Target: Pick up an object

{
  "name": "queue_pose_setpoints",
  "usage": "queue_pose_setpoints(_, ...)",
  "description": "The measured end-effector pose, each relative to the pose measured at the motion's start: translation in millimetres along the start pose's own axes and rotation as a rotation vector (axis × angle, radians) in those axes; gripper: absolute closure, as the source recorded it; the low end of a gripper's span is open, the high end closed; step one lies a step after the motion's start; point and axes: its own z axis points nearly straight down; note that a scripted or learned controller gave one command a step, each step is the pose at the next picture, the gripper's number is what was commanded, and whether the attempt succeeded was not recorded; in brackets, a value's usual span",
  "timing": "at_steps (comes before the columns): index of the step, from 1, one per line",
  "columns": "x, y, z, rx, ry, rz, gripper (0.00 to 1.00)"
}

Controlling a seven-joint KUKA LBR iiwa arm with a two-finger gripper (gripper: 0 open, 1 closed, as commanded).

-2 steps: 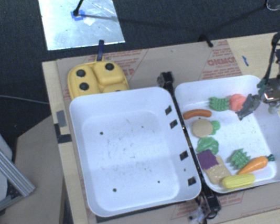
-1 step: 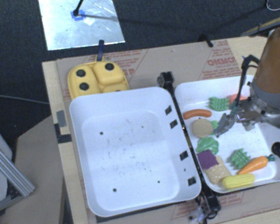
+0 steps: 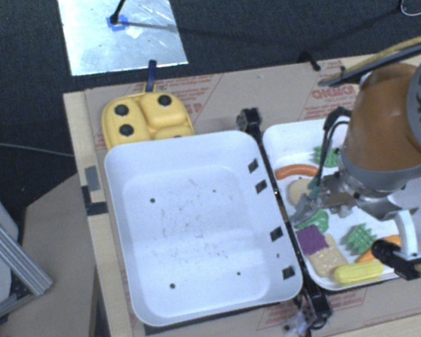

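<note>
Over the right-hand shallow white plastic bin (image 3: 279, 138), the hand (image 3: 311, 207), finger state indiscernible, hangs near a purple block (image 3: 312, 239) among small toy foods; a square descent onto one isolated piece would serve best.

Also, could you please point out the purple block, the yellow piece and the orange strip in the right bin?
purple block (image 3: 312, 239): camera view, on its top face.
yellow piece (image 3: 358, 272): camera view, on its middle.
orange strip (image 3: 295, 169): camera view, midway along its length.

Arm (image 3: 395, 125) over toy-filled right bin (image 3: 289, 136)
</note>
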Motion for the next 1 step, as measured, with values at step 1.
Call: queue_pose_setpoints(1, 50.2, 2.1, -68.8, -0.010, 0.000, -0.002, 0.00)
